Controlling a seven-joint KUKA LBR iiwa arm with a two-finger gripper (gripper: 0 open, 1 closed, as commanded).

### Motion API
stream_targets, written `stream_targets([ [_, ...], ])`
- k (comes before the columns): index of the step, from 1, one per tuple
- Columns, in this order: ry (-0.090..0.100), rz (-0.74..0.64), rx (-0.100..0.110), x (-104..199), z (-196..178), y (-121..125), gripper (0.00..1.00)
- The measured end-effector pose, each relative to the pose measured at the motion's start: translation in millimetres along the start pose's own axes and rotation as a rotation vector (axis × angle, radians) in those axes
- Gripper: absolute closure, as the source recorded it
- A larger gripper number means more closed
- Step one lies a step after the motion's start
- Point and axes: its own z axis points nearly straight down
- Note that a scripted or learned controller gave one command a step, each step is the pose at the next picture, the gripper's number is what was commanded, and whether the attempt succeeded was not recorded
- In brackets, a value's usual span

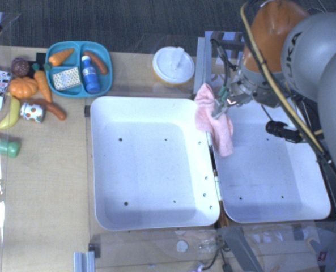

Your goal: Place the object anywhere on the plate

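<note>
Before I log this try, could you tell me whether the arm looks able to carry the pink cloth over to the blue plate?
Probably yes: the pink cloth hangs at the gripper above the bins' shared edge, and nothing tall stands between it and the blue plate, though toy food already fills that plate's compartments.

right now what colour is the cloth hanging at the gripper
Pink. The cloth shows best in the camera view, draped over the wall between the two bins, below the gripper.
</note>
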Motion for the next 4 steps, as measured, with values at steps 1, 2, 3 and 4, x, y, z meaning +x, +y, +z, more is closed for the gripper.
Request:
stream_targets([
  [1,0.0,-0.008,-0.002,0.5,-23.5,1.8,1.0],
  [2,0.001,-0.413,-0.003,48.7,-19.0,17.6,1.0],
  [3,0.0,-0.817,-0.005,95.5,-30.8,24.1,1.0],
  [4,0.0,-1.143,-0.006,139.8,-37.5,27.5,1.0],
])
